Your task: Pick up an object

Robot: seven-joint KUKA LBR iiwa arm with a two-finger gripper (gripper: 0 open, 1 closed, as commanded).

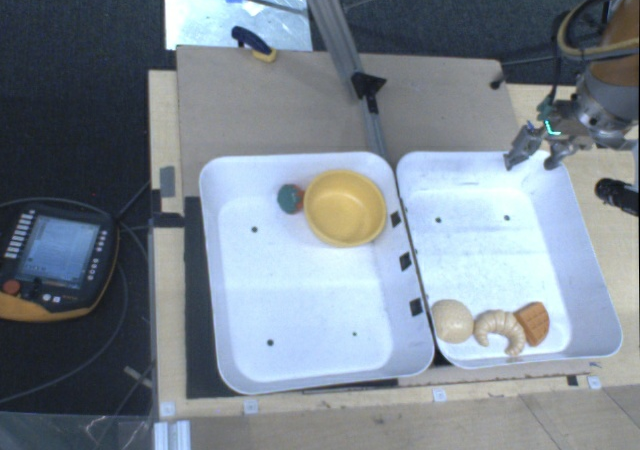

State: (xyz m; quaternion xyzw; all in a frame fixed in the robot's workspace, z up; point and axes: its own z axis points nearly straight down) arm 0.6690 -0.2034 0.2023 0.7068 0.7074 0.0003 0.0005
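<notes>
In the left bin (300,338) a yellow bowl (345,207) sits near the far right corner, with a small teal and brown ball (290,198) touching its left side. The right bin (500,238) holds a cream round piece (451,320), a pale curved shrimp-like piece (500,328) and an orange-brown piece (533,322), clustered along its near edge. My gripper (535,151) hangs over the far right corner of the right bin, fingers spread and open, nothing between them. It is far from the cluster at the near edge.
A grey pole (340,28) slants across the brown board behind the bins. A teach pendant (50,258) lies on the dark floor at the left. A blue and yellow clamp (252,42) sits at the board's far edge. Black clips (405,258) mark the seam between bins.
</notes>
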